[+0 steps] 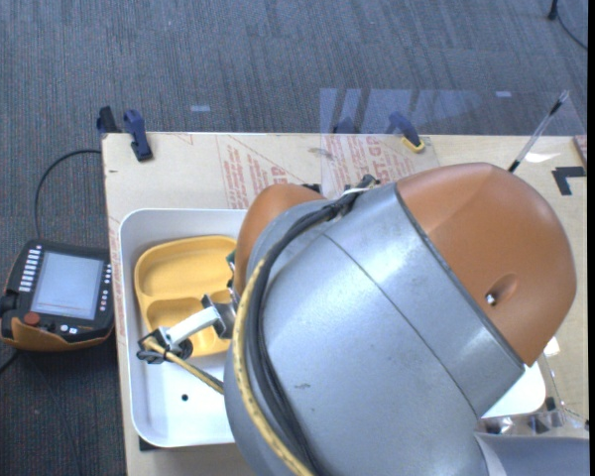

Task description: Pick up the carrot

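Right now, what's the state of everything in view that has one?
Arm: reaching in over the bench, covering much of it.
Left bin: flat on the bench.
Yellow dish: flat in the left bin, open side up, partly under the arm.
Pendant: on the floor, screen up.
Blue clamps: on the bench's far edge.

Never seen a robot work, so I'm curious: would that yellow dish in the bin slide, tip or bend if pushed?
The dish looks like moulded plastic with rounded walls, so probably stiff and light. It is wide, shallow and lies flat in the bin, so it should slide rather than tip. Its smooth rim may be slippery.
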`<state>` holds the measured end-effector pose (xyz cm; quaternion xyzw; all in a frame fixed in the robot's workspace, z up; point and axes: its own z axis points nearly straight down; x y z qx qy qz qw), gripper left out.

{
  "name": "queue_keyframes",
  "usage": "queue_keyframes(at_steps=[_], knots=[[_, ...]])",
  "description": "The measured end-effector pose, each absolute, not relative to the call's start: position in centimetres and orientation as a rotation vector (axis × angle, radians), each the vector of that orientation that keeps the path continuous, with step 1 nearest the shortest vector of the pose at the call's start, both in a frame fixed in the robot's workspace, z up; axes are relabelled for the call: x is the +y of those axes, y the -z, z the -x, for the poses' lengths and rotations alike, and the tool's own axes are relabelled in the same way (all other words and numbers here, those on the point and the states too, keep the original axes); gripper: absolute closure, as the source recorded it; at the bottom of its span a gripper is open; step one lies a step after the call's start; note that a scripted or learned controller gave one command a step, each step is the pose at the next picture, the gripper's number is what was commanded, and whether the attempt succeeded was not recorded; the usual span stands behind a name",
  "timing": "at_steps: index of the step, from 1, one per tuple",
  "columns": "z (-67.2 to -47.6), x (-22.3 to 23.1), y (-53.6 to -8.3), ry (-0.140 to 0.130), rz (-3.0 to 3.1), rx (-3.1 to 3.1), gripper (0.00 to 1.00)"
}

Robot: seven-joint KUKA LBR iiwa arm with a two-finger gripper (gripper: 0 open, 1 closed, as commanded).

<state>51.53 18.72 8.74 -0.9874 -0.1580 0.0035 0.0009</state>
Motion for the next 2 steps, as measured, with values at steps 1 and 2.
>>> queue_keyframes(at_steps=[1,2], knots=[[-60.2,21.0,-8.8,-0.178,3.122,-0.297,0.00],[-59.1,20.3,-8.7,-0.292,3.110,-0.266,1.00]])
